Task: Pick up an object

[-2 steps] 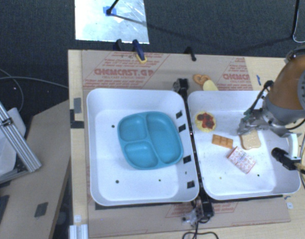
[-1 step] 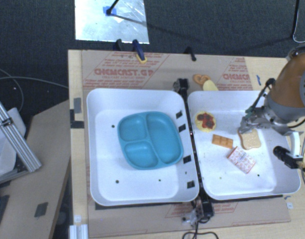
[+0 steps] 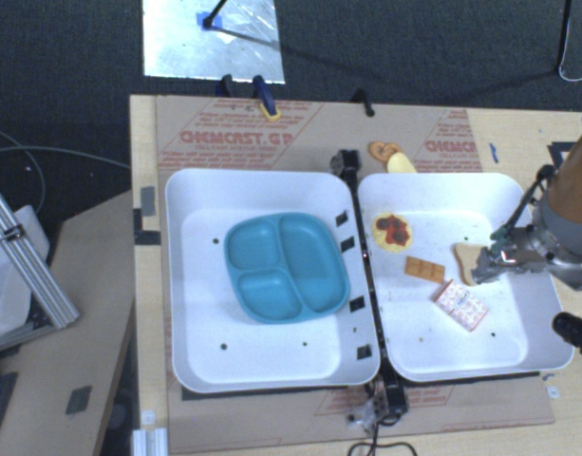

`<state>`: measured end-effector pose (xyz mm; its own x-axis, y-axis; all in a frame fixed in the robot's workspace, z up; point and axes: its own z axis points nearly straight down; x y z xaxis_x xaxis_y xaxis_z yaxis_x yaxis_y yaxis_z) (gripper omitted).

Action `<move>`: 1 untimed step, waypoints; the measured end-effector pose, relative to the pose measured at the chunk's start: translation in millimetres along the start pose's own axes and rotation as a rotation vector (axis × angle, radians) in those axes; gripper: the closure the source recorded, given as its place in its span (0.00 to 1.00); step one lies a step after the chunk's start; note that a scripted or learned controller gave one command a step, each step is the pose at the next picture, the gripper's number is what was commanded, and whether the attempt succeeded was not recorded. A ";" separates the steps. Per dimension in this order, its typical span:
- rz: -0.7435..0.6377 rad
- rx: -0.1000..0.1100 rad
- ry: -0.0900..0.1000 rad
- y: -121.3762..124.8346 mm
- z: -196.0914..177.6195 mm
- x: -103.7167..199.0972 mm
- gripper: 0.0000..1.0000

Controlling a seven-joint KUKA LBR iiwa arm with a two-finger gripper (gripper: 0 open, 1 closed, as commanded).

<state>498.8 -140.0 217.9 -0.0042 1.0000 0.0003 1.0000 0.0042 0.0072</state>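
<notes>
In the right bin (image 3: 442, 350) lie a round pizza-like piece with red topping (image 3: 392, 231), a brown cracker-like rectangle (image 3: 424, 270), a pink and white patterned packet (image 3: 460, 304) and a tan bread-shaped piece (image 3: 466, 257). My gripper (image 3: 491, 263) hangs low over the right side of this bin, right beside the tan piece and just above the packet. Whether it touches either I cannot tell.
The left bin (image 3: 205, 350) holds a blue divided plate (image 3: 286, 265). Behind the bins, on the cardboard, sit a yellow item (image 3: 401, 163) and a small orange one (image 3: 383, 149). A blue and yellow clamp (image 3: 265, 98) lies near a shiny sheet (image 3: 177, 27).
</notes>
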 end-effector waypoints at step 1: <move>-0.012 0.004 0.005 0.9 0.2 116.2 1.00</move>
<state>499.3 -23.8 217.7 -0.0165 0.9999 0.0047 0.9999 0.0165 0.0031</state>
